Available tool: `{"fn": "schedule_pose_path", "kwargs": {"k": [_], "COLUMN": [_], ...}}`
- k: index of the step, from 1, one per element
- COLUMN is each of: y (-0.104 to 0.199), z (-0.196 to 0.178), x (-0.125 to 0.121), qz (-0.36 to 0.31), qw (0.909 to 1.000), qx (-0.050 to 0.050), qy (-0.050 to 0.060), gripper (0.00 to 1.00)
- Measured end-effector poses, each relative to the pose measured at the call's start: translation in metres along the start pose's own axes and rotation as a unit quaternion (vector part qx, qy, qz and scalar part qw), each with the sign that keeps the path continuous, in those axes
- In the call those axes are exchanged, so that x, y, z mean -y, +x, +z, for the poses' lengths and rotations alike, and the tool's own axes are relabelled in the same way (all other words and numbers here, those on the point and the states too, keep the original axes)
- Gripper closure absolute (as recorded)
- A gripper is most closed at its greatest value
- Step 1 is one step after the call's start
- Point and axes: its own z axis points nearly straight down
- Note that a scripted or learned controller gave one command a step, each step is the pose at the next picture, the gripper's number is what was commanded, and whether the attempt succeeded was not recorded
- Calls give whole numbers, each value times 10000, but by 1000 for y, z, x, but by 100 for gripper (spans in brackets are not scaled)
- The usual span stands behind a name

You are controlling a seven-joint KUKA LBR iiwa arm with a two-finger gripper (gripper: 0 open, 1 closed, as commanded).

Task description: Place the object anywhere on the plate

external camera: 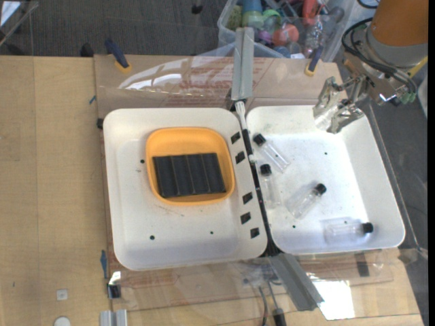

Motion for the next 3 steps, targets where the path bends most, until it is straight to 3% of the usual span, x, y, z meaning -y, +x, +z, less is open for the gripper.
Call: {"fn": "schedule_pose_path", "kwargs": {"k": [1,2,3], "y": [6,11,29], "z": [2,-13,50], "x": [12,23,54], "qz": [-1331,-2047,-3771], "qw": [9911,9788,9262], "qx": [-2,1,-13], "qy": [-7,-6,-34], "gripper": [100,100,100]}}
